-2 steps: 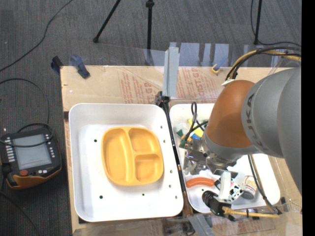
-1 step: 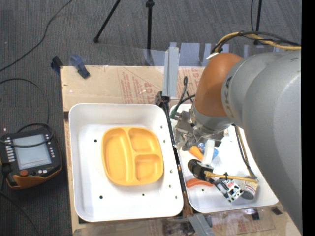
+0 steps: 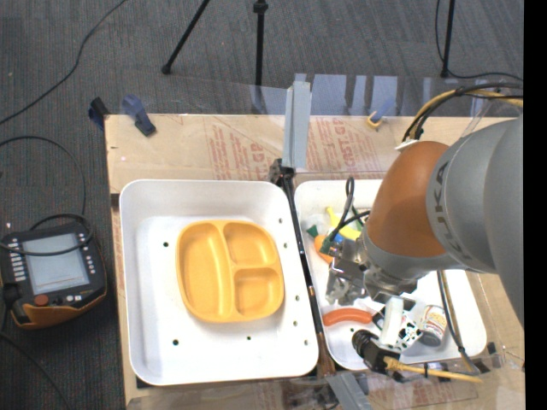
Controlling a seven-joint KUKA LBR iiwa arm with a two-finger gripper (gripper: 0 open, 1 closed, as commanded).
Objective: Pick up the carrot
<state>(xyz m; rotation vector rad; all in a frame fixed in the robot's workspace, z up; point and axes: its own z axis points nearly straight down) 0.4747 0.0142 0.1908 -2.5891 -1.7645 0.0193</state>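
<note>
An orange piece with a green end, which I take for the carrot (image 3: 322, 243), lies in the right bin (image 3: 475, 331) close to its left wall, partly hidden by the gripper. My gripper (image 3: 342, 272) reaches down into that bin just right of and below the carrot, under the orange wrist band. I cannot make out anything held in it.
A red-orange curved piece (image 3: 346, 316) lies below the gripper. A small printed can (image 3: 433, 323) and a thin wooden stick (image 3: 432, 371) are at the bin's front. The left bin (image 3: 145, 314) holds a yellow divided plate (image 3: 229, 268).
</note>
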